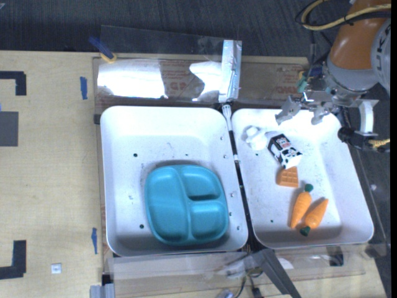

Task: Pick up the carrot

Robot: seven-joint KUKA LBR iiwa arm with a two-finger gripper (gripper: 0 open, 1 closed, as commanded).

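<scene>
This is a robotics lab set up for testing. A pale plywood table (43,185) carries two shallow white bins (118,129) side by side, parted by a clear divider taped with foil (231,67). Blue tape tabs (83,87) and black corner marks (17,82) on the wood mark out positions. A grey industrial arm with an orange band (353,45) reaches in from the right, with yellow and black cables (322,11) looped behind it. The things in the bins are toys: plastic carrots (308,211), a waffle-like piece (287,177) and a teal sectioned plate (186,203). Dark carpet (155,5) lies beyond the table.
</scene>
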